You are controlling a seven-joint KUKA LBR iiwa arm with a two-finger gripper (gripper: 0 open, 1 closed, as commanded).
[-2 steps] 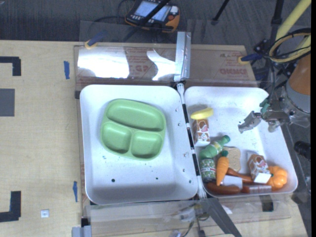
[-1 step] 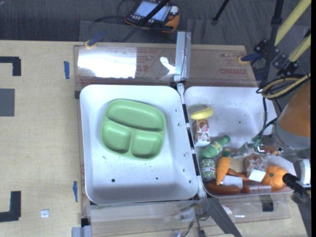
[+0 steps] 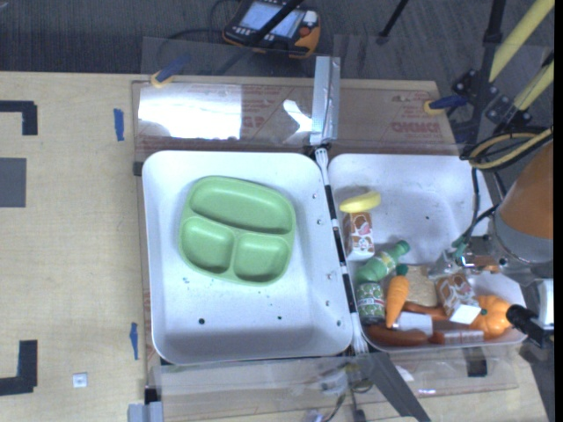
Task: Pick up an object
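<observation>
The right bin (image 3: 413, 178) holds a heap of toy food in its near half. There is a yellow banana (image 3: 359, 203), a red-and-white can (image 3: 359, 233), a green bottle (image 3: 384, 265), a carrot (image 3: 398, 295), a long red sausage (image 3: 412, 335), a brown speckled packet (image 3: 455, 293) and an orange fruit (image 3: 493, 315). My gripper (image 3: 464, 258) hangs low at the bin's right side, just above the brown packet, with the grey arm and orange band (image 3: 535, 202) behind it. Nothing is visibly held.
The left bin (image 3: 167, 262) holds a green divided plate (image 3: 236, 228). A metal divider post (image 3: 325, 99) stands behind the seam between the bins. A handheld controller (image 3: 268, 23) lies beyond the bench. Cables and stands crowd the far right.
</observation>
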